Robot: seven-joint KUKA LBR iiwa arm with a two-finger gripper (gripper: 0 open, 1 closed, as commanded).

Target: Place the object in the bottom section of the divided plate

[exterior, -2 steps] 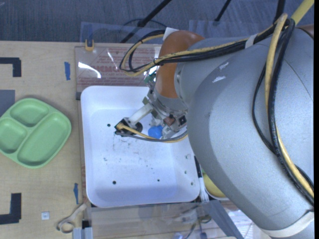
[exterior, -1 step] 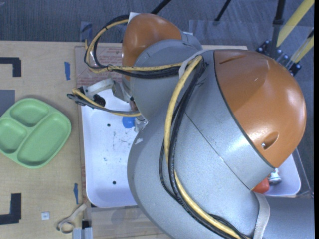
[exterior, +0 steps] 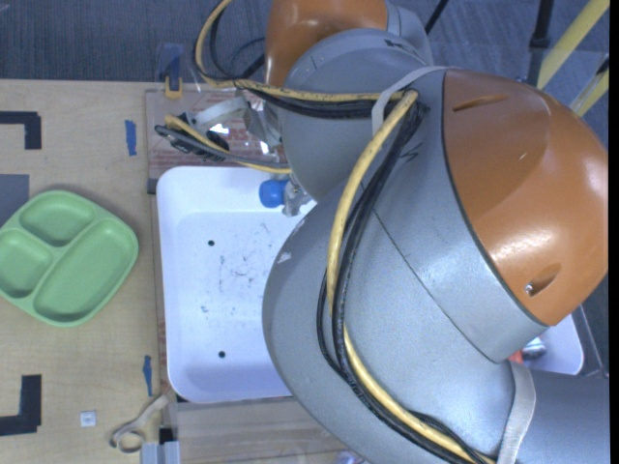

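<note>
A light green divided plate point(exterior: 66, 256) lies on the wooden bench at the left, with two small sections at its upper left and one large section at its lower right. All its sections look bare. A small blue object point(exterior: 271, 193) shows at the far edge of the white bin point(exterior: 208, 288), right beside the arm's wrist end. The big grey and orange arm point(exterior: 426, 249) covers most of the right side, and it hides the gripper's fingers.
A tangle of yellow and black cables point(exterior: 208, 129) lies behind the bin's far edge. Blue tape marks point(exterior: 131, 135) and black corner marks point(exterior: 24, 129) sit on the wooden bench. A small orange thing point(exterior: 527, 354) peeks out at the arm's lower right.
</note>
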